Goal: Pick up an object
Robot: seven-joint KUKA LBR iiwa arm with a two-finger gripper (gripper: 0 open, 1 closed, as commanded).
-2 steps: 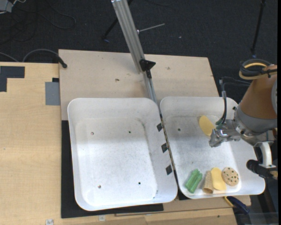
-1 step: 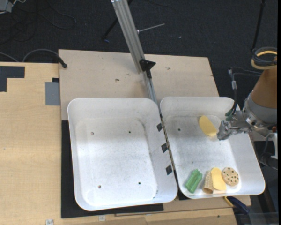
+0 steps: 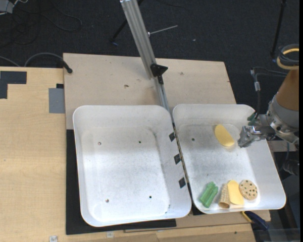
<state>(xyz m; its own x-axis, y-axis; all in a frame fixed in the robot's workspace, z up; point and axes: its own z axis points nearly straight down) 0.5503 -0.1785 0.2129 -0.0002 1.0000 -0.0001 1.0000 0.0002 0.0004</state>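
Note:
In the right bin (image 3: 202, 158) a yellow oval object (image 3: 224, 135) lies near the far right side. Along the bin's front edge sit a green ridged piece (image 3: 209, 194), a tan cone (image 3: 225, 197), a yellow wedge (image 3: 235, 192) and a round speckled cookie (image 3: 248, 189). My gripper (image 3: 246, 135) hangs at the right side of this bin, just to the right of the yellow oval object, with the arm (image 3: 288, 102) coming in from the right. Nothing is visibly held between its fingers.
The left bin (image 3: 121, 165) lies beside the right one, separated by a ridge with black clips (image 3: 177, 158). A slanted aluminium rail (image 3: 144, 44) rises behind the bins. Wooden bench surface (image 3: 25, 150) extends to the left.

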